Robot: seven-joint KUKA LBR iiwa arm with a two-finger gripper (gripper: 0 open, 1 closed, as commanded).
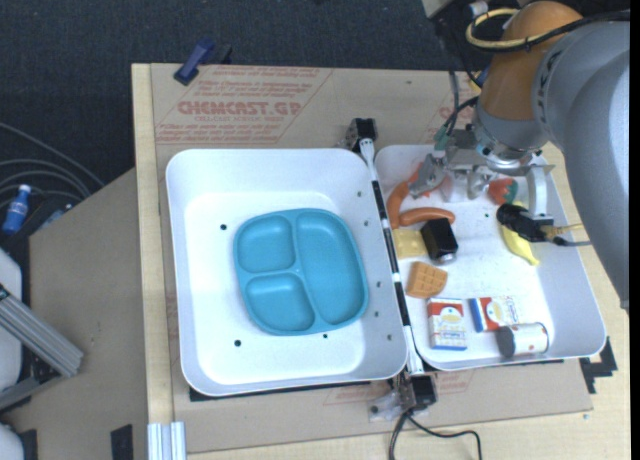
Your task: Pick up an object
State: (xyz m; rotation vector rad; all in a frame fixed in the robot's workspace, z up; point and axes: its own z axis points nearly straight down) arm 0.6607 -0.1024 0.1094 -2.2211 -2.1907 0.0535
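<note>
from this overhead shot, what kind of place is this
Probably a robotics lab test bench, not a kitchen. A grey robot arm reaches over two white bins on a board. One holds a blue divided plate, the other small toy foods such as a banana. Loose cables lie on the floor.

Arm (590,58) enters from the right, grey link up top, orange band just above the wrist. Wrist points down, gripper (462,180) low at the view's right-centre.

A blue clip (195,61) lies on the brown bench board (240,108), beyond the two bins
</note>
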